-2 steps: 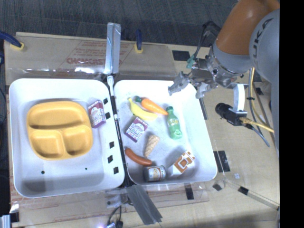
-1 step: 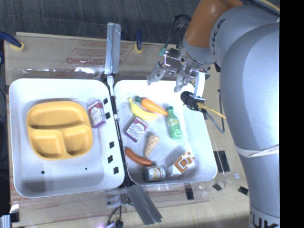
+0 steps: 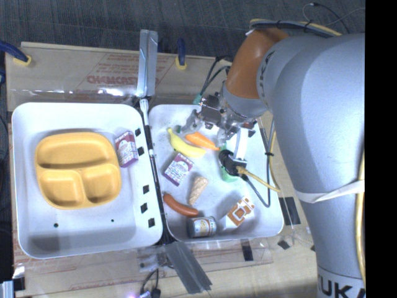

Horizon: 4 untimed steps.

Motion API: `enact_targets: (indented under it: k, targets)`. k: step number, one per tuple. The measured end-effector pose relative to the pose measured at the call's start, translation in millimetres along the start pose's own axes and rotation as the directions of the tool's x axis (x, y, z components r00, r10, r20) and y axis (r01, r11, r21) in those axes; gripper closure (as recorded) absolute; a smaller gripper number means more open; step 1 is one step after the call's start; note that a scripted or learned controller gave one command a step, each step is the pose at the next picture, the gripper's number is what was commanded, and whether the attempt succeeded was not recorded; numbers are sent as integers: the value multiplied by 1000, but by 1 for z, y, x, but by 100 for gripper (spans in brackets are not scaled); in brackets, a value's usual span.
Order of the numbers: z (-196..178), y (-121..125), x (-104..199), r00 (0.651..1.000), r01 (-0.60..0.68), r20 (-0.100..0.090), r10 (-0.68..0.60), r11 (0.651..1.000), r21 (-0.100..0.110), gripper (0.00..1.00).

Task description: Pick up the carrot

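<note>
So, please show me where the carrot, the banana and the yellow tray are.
carrot point(image 3: 201, 140), camera view, middle of its orange body.
banana point(image 3: 183, 145), camera view, middle of its curved body.
yellow tray point(image 3: 68, 151), camera view, its large upper compartment.

Across 2 shallow white plastic bins point(image 3: 37, 228): 1 yellow divided plastic tray point(image 3: 77, 167), 2 small maroon cartons point(image 3: 126, 148), 1 yellow banana point(image 3: 182, 144), 1 orange carrot point(image 3: 202, 141), 1 red-brown sausage point(image 3: 180, 205), 1 beige cone-shaped piece point(image 3: 197, 189), 1 metal can point(image 3: 203, 226), 1 orange-and-white box point(image 3: 240, 212), 1 green item point(image 3: 229, 175)
</note>
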State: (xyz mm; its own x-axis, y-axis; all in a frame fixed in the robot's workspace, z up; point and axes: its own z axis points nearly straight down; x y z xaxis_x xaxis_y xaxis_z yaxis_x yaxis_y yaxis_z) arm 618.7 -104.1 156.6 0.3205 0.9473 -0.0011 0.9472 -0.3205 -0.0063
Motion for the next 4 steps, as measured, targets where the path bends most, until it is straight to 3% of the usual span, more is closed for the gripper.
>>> enact_targets:
  k: [1, 2, 3, 4]
  targets:
    - [-8, 30, 20, 997, 81, -1, -81, 997, -6, 0]
    - [-35, 26, 40, 994, -111, -1, 111, 994, -4, 0]
    - [64, -17, -24, 995, -97, 0, 97, 995, 0, 0]
    - [61, 47, -46, 999, -46, -1, 46, 999, -1, 0]
